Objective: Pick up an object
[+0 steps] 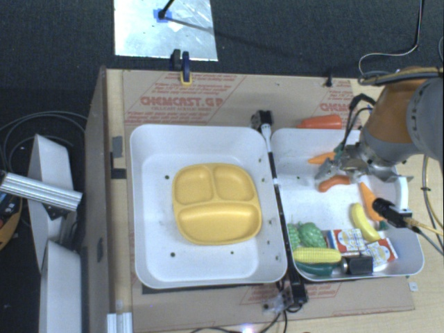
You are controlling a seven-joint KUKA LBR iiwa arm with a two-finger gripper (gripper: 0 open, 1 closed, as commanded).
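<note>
1. Well, the tabletop [208,92], covered with brown cardboard printed in red, carries two shallow white bins side by side.
2. The left bin [149,186] holds a yellow plate [216,203] with three compartments, lying flat near the bin's middle.
3. The grey arm [399,116], with its orange band, reaches in from the right and ends over the far half of the right bin [302,200].
4. The claw [341,166] sits low above that bin's floor. From this slant I cannot tell whether it is spread or pressed together.
5. An orange carrot [335,183] lies at the claw's near side, partly beneath it. Whether the claw grips it or merely stands over it cannot be told.
6. A smaller orange piece [319,159] pokes out on the claw's left side.
7. A second carrot [365,196] lies at a slant nearer the right wall, just beside a yellow banana [362,222].
8. Along the near wall sit a green leafy vegetable [309,236] and a corn cob [318,256] just in front of it. To their right is a red-and-white box [361,245], with a small black block [357,264] at the box's near edge.
9. A third carrot [320,123] lies outside the bins, on the cardboard just beyond the right bin's far rim.
10. A black clip [262,118] stands at the far end of the seam between the bins.
11. A blue clamp [184,64] grips the cardboard's far edge, and beyond it a silvery sheet [165,19] lies on the dark floor.
</note>
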